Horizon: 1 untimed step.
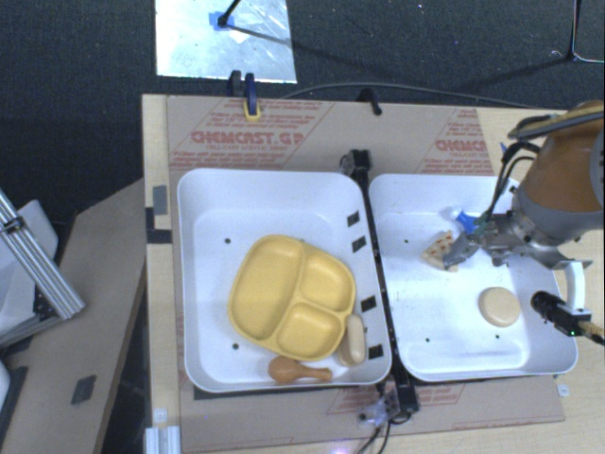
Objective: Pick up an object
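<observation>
I've got the hand [460,252] low in the right bin [416,348], tips at the tan cracker-like piece [438,249] — can't tell its state, view's too coarse. Risk: tips shove the flat piece rather than catch it. Round beige puck [499,306] sits apart, open floor all round — easier target. Divider wall's near on the left.

Left bin [203,253]: yellow divided tray [293,297]; drumstick-shaped toy [298,372] and pale oblong piece [354,340] just beside its lower edge.
Right bin [416,343]: round tan bun [499,306]; cracker-like piece [438,249]; small blue item [468,221].
Gripper [460,254]: low, touching or just beside the cracker-like piece.
</observation>
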Motion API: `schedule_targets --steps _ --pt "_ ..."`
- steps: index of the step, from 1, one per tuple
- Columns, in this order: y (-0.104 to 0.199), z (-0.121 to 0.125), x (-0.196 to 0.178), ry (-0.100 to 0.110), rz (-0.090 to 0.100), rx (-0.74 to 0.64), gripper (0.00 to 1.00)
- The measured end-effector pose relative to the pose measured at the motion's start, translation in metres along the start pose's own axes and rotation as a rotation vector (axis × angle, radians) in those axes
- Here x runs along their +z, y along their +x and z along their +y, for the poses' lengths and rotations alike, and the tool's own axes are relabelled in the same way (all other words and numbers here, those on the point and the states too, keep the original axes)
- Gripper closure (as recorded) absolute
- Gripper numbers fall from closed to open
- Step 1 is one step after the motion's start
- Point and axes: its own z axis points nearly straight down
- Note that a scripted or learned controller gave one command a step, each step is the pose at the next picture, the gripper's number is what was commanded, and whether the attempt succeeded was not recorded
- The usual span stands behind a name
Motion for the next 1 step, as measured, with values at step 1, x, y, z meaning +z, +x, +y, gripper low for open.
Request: schedule_targets --steps 1 --pt "-0.0011 0.0015 -0.0133 -0.007 -0.003 0.0 1.0"
